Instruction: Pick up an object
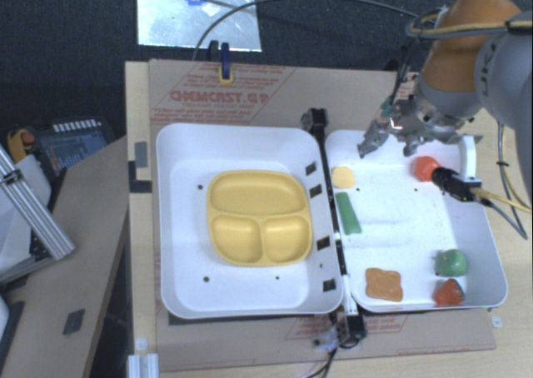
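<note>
Lying loose on the floor of the right bin (479, 226), the candidates for picking are scattered rather than stacked, so each can be taken singly; the nearest to the claw (388, 140) is an orange-red ball (425, 168), just beside it toward the arm's side and slightly nearer the camera; a pale yellow piece (342, 176) sits close below the claw toward the divider; a green stick (348, 212) lies further on, alongside the divider; a flat orange-brown piece (384, 284), a green round object (452, 262) and a small red object (449, 291) rest well apart from the claw, near the bin's front edge. The claw hangs over the bin's far rim with nothing between its fingers; they appear spread and released, two dark tips pointing down and apart. Its place at the rim suggests an approach not yet committed to any one object; the ball looks the likeliest target, being closest. The ball is hemmed by a black fitting (454, 181) with a cable just beside it, which could snag a descent; the yellow piece has bare floor around it; the stick hugs the divider, leaving little room on that side. The middle of the bin's floor is open. Beyond the divider, far from the claw, the left bin (179, 226) holds a yellow compartment tray (258, 216), centred and well apart from its walls.
</note>
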`<action>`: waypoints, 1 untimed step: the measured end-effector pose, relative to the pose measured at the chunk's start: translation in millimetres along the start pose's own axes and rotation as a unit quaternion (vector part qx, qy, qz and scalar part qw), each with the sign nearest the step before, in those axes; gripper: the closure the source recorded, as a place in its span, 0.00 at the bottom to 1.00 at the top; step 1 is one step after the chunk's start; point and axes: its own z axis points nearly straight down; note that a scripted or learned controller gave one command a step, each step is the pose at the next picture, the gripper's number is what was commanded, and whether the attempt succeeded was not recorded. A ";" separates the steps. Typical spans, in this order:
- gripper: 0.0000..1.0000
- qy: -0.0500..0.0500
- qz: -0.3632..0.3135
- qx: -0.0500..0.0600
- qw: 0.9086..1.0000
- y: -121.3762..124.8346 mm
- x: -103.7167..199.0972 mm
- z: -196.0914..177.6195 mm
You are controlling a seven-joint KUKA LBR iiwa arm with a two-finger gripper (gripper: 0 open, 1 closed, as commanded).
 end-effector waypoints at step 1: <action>0.00 0.000 0.000 -0.001 1.000 0.1 -3.0 41.9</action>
